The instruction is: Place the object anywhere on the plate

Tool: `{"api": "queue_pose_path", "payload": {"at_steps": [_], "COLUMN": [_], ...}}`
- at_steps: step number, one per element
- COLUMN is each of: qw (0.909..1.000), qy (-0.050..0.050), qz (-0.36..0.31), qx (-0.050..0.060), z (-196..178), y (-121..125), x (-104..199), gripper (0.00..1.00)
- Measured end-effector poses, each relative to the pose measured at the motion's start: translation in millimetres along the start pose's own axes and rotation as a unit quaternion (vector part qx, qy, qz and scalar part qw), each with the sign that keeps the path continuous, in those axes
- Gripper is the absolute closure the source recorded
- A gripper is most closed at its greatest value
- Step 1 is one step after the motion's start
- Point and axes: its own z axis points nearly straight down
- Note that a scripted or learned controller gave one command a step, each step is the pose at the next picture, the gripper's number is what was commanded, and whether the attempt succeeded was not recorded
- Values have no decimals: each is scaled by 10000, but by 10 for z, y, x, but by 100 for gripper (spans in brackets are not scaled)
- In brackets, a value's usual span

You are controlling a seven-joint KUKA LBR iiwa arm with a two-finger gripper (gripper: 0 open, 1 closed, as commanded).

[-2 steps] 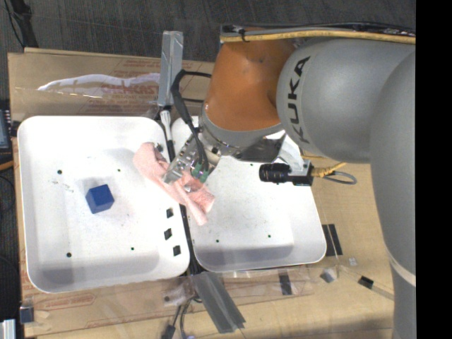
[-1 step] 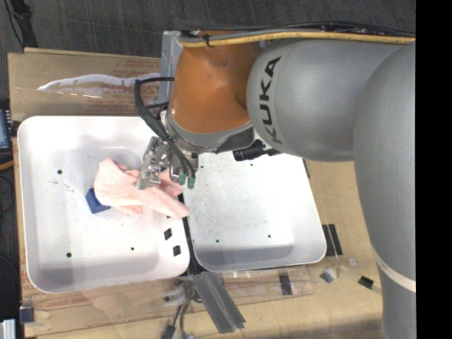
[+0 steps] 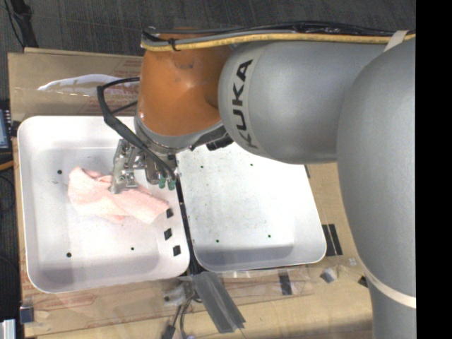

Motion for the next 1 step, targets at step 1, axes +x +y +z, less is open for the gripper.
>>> {"api": "queue_pose_path", "payload": {"at_steps": [1], "qw": [10000], "qy": [-1], "qz": [2], "qx": [0], "z": [-1], "y": [-2], "x": [-1], "gripper": [0]}}
